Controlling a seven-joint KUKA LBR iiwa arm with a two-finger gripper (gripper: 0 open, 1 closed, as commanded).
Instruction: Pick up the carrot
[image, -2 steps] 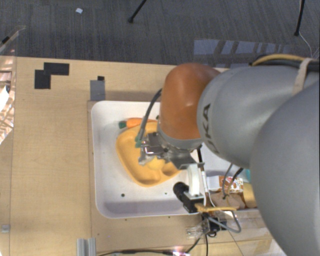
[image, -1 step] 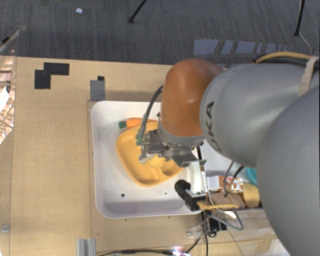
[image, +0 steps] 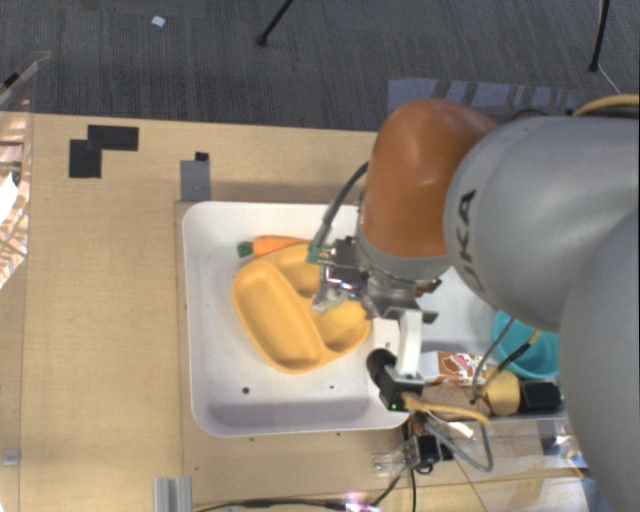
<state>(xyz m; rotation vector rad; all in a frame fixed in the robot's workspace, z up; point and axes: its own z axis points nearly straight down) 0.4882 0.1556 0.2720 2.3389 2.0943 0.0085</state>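
The grey KUKA arm with its broad orange band (image: 420, 185) reaches in from the right and hangs low over the left shallow white plastic bin (image: 215, 330), which sits on the pale wooden surface (image: 100, 330). The two-finger gripper (image: 340, 285) at the wrist is down among the things in that bin, over the right part of a large yellow, smooth, banana-shaped plastic dish (image: 280, 315); whether the jaws are apart or together I cannot tell, since the wrist and its cabling cover them. The small orange carrot with a green top (image: 272, 244) lies in the far part of the left bin, touching the upper edge of the yellow dish, with its green end pointing left and its right end passing under the gripper's housing. It rests on the bin floor, just beside the gripper rather than visibly between the jaws. In the right bin, mostly hidden by the arm, a teal rounded plastic item (image: 520, 345) lies near a yellowish rounded object (image: 503, 393) and a small printed red-and-white packet (image: 458, 366). Black square markers (image: 100, 150) sit on the surface beyond the left bin's far left corner
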